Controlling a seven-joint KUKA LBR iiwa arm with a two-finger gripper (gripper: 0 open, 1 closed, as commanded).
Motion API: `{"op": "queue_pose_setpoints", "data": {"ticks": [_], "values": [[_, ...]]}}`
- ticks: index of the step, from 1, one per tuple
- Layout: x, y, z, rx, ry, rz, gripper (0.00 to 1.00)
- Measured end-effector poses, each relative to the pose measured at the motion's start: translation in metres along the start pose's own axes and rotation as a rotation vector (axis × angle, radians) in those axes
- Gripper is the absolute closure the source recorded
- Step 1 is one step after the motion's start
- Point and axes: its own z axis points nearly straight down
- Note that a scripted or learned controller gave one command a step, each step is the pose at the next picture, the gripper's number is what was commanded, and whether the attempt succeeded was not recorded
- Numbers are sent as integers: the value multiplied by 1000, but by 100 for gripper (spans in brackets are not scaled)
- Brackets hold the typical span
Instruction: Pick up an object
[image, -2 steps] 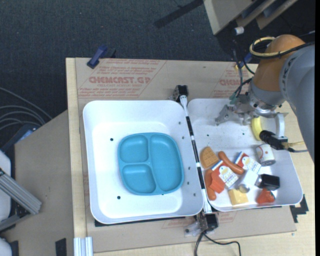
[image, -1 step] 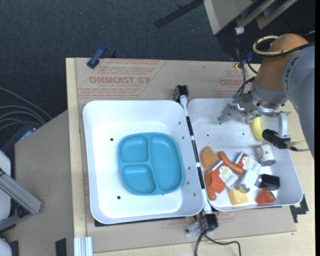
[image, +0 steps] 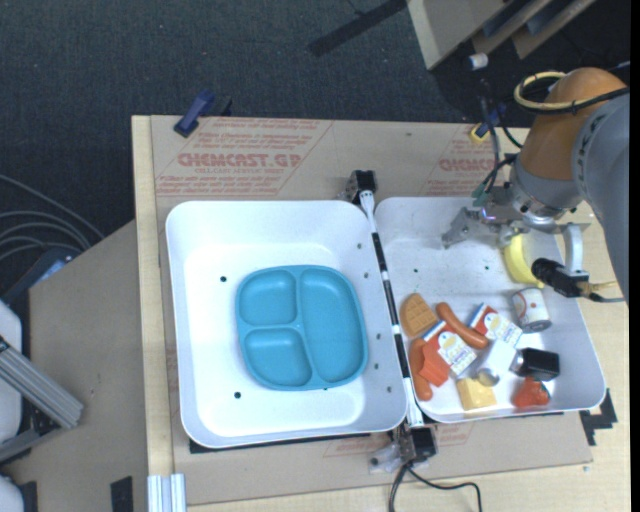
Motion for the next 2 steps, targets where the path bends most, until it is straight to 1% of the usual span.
{"op": "queue_pose_setpoints", "data": {"ticks": [1,2], "values": [[-9,1,0,2,9,-2,0],[-13,1,0,3,13,-4,0]]}}
